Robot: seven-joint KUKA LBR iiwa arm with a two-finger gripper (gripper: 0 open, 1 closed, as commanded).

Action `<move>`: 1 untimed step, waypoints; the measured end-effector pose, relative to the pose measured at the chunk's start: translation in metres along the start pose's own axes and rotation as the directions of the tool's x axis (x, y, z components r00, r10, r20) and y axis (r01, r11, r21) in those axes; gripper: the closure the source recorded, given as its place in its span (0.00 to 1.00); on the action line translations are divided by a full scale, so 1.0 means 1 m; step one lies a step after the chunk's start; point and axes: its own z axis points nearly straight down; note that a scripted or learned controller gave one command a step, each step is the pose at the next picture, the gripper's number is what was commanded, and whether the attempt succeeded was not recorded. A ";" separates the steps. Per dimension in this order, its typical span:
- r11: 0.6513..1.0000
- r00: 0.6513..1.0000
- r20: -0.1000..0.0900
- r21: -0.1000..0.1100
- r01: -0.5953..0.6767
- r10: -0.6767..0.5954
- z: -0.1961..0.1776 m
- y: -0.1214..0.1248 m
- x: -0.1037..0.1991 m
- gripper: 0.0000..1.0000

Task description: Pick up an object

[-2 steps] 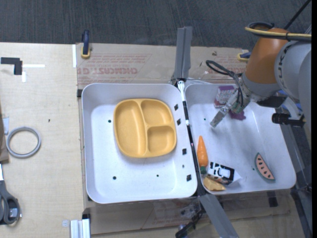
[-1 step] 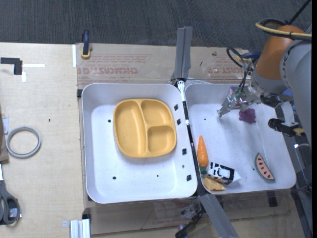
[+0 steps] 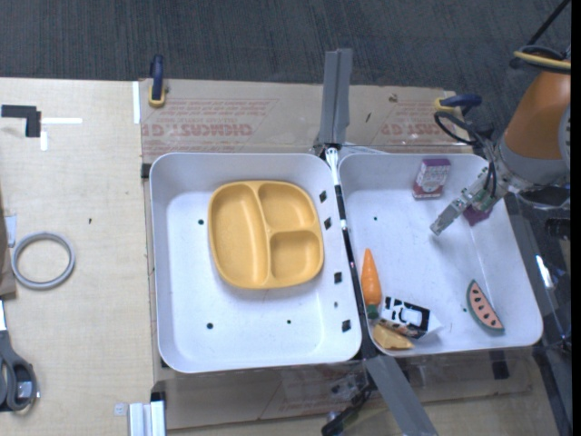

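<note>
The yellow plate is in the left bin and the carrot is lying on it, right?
Not quite. In the camera view the plate is in the left bin, but the carrot lies in the right bin, by its left wall.

Carrot (image 3: 370, 277), watermelon slice (image 3: 485, 307), small box (image 3: 432, 176) in right bin (image 3: 427, 271)

Two white bins are sitting side by side: the left bin (image 3: 172, 271) and the right bin (image 3: 517, 252). One yellow divided plate (image 3: 266, 234) is lying in the left. In the right are lying one carrot (image 3: 370, 277), one watermelon slice (image 3: 485, 306), one small purple-and-white box (image 3: 433, 176) and one black-and-white packet (image 3: 406, 316). One roll of tape (image 3: 41, 260) and one pair of scissors (image 3: 15, 380) are resting on the bench.
</note>
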 end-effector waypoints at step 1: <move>0.999 0.999 0.004 0.000 0.048 -0.048 -0.057 0.026 -0.020 0.00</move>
